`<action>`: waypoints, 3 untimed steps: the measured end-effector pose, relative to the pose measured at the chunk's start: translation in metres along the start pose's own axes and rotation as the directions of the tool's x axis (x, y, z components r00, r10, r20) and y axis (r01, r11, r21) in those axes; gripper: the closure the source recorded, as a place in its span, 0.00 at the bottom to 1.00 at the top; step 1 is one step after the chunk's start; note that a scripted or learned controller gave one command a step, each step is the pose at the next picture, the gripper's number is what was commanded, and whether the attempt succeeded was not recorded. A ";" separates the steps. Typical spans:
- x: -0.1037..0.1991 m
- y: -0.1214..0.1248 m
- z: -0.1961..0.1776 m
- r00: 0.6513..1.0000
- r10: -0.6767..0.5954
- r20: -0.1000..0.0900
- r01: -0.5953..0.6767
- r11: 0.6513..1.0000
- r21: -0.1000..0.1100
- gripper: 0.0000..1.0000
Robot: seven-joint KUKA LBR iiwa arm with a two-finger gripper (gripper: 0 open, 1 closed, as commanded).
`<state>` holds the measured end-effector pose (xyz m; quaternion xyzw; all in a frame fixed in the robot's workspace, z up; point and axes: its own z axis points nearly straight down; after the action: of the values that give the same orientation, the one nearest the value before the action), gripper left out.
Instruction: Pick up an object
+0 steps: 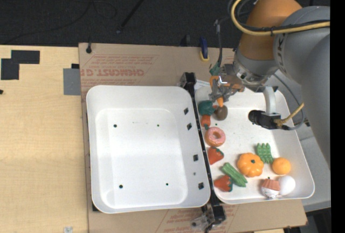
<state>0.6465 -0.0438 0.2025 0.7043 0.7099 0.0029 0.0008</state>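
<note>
Toys are crowding the right bin (302, 172), and the gripper (220, 98) is hanging over a brown piece (221, 112) near its upper-left corner (finger spacing I cannot tell). Descending squarely, clear of the teal piece (206, 107), should be helping the grasp.

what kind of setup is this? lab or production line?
Most likely a robotics lab bench for grasping trials: an arm working over two white bins, toy food such as a pink donut and small pumpkin, loose cables on a dark floor behind.
</note>
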 end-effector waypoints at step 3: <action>0.066 -0.046 -0.084 1.000 0.006 0.003 -0.006 1.000 0.009 1.00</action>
<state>0.5997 0.0220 0.2866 0.7063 0.7079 -0.0013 -0.0014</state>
